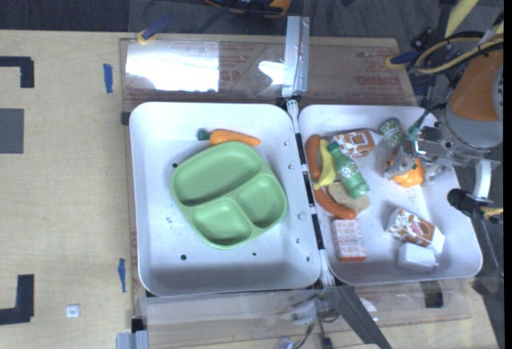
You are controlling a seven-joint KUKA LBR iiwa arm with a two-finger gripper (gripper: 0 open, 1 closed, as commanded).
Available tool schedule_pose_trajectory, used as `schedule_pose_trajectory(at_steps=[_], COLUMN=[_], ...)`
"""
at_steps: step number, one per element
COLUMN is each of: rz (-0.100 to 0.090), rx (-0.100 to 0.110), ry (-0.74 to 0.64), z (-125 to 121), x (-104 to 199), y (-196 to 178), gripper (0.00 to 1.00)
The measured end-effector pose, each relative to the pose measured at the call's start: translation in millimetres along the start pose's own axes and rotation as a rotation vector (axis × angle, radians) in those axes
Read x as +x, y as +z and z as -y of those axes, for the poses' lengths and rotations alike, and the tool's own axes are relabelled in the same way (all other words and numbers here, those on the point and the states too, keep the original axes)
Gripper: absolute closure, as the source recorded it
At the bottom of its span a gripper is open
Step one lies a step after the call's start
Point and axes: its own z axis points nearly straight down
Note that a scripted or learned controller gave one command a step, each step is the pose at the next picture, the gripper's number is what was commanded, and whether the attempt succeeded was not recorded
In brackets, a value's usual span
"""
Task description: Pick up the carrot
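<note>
**Ana:** Two bins sit side by side on the tabletop, and the carrot lies in the left bin, touching the back edge of the green divided plate.

**Ben:** And the hand?

**Ana:** It hangs over the right bin, just above a small orange piece, well apart from the carrot. Whether it is open or closed, I cannot tell; clutter hides that.

**Ben:** So what could go wrong?

**Ana:** I'd judge the arm must cross the divider between the bins. The carrot is pressed against the plate's rim, so one side of the hand may land on the plate and push it, rolling the carrot away. Its slim, tapered shape could also slip free. And that orange piece nearby might be taken for the target.
</note>
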Motion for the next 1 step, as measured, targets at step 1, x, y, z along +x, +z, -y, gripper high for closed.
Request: schedule_pose_trajectory(at_steps=[1], rz=[0.009], rx=[-0.031], ry=[0.148], z=[-38.4], x=[55.2], y=[-0.4], gripper=[1.00])
